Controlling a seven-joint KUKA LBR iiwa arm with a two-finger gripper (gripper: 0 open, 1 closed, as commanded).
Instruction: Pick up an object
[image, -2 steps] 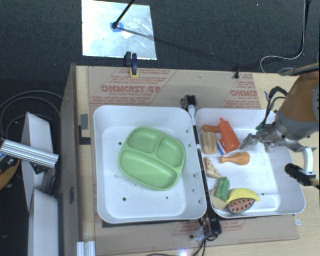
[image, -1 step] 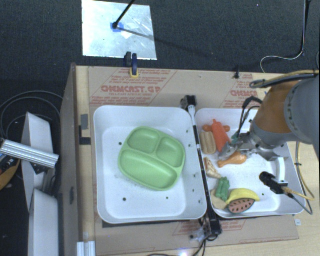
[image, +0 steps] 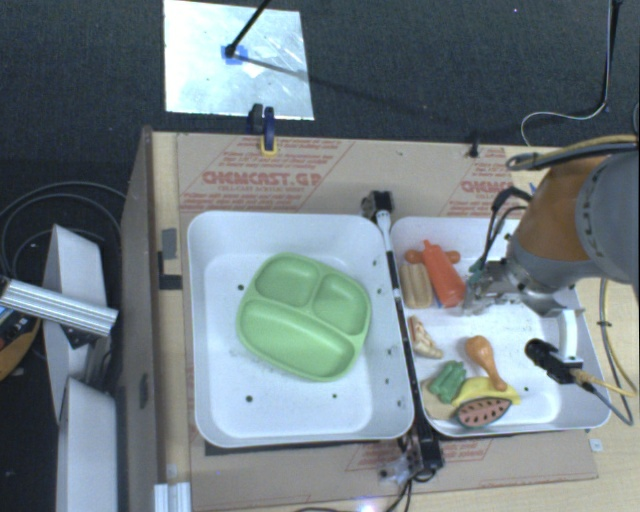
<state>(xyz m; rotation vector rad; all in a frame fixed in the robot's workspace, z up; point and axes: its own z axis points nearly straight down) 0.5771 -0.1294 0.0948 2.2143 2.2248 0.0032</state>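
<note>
The gripper (image: 484, 283) is down inside the right bin (image: 572, 405), low near its middle, just beside the orange bottle (image: 443, 271) that lies toward the bin's far-left corner next to a tan bun (image: 416, 285) — whether it has closed on anything I cannot tell, the wrist hides it. Nothing is visibly lifted yet, so the pick looks barely begun. Toward the near edge wait a pizza slice (image: 424, 338), a drumstick (image: 481, 351), a green piece (image: 446, 380), a banana (image: 487, 393) and a watermelon slice (image: 481, 412). The left bin (image: 212, 400) carries a green divided plate (image: 304, 314) — untouched.
</note>
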